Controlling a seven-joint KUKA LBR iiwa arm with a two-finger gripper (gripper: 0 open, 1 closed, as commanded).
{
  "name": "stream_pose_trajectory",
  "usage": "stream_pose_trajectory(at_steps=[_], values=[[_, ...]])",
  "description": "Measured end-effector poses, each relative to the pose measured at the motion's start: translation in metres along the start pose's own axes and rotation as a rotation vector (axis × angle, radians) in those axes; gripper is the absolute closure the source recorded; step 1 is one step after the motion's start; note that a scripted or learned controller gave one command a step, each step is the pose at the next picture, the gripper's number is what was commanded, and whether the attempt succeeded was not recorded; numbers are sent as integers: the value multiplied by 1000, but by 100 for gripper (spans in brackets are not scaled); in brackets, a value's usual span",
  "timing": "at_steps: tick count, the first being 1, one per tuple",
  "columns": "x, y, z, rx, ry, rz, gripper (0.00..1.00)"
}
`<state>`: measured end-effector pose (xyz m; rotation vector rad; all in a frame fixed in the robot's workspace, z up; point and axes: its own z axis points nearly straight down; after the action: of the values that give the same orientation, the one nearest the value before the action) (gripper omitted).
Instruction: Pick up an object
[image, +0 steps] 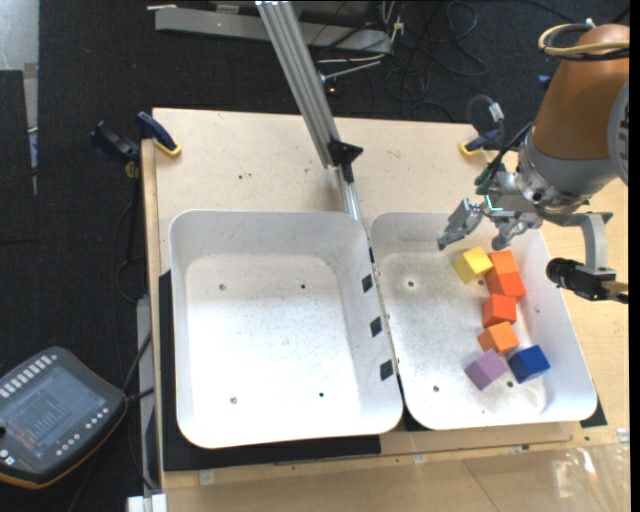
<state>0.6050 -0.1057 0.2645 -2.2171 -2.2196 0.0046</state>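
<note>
The right bin (430, 400) holds several small blocks along its right side: a yellow block (472, 265), an orange block (505, 275) beside it, two more orange blocks (499, 309) (498, 337) below, a purple block (487, 370) and a blue block (529, 364). My gripper (483, 229) hangs above the bin's far right corner, just above the yellow and top orange blocks. Its fingers (457, 226) are spread open with nothing between them.
The left bin (200, 300) sits next to the right bin. A slanted metal pole (305, 80) rises from the far edge between the bins. Clamps (150, 135) hold the board's back corners. A teach pendant (50, 415) lies at the lower left.
</note>
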Motion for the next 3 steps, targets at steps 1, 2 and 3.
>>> stream_pose_trajectory(at_steps=[1, 2, 3], values=[[0, 1, -2, -4, -1, 1, 0], [-4, 2, 42, 0, -1, 2, 0], [2, 3, 87, 1, 0, 1, 0]])
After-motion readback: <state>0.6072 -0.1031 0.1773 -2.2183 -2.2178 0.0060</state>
